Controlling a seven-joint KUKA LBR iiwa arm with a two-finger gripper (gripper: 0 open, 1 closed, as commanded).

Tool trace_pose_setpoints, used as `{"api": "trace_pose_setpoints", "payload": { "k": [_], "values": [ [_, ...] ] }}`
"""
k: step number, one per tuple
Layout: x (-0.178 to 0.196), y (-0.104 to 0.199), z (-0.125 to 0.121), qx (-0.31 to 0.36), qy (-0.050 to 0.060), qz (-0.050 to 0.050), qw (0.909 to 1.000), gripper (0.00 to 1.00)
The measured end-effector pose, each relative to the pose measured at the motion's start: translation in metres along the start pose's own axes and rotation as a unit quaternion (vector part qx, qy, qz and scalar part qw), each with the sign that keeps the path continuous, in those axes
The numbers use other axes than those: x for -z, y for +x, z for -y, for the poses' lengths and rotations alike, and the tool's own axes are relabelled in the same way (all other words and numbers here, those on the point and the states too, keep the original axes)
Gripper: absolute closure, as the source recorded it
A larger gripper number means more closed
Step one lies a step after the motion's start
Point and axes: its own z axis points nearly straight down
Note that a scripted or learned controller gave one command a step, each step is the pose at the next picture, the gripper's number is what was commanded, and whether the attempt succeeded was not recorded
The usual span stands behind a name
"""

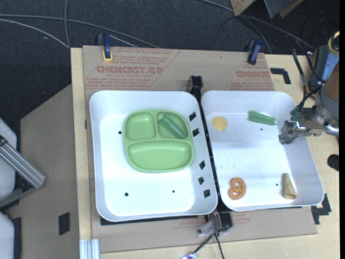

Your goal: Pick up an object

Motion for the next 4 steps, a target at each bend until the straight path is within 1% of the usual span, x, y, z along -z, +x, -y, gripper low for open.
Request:
{"api": "trace_pose_setpoints", "payload": {
  "k": [1,2,3,4],
  "values": [
    [0.006,0.04,-0.024,0.002,0.0,-0.001,1.0,1.0],
    [-0.006,0.087,-0.045,0.002,0.0,-0.001,1.0,1.0],
    [-0.009,0.132,-0.06,0.002,0.0,-0.001,1.0,1.0],
    [0.004,0.177,-0.087,0.002,-0.001,-0.001,1.0,1.0]
  ]
}}
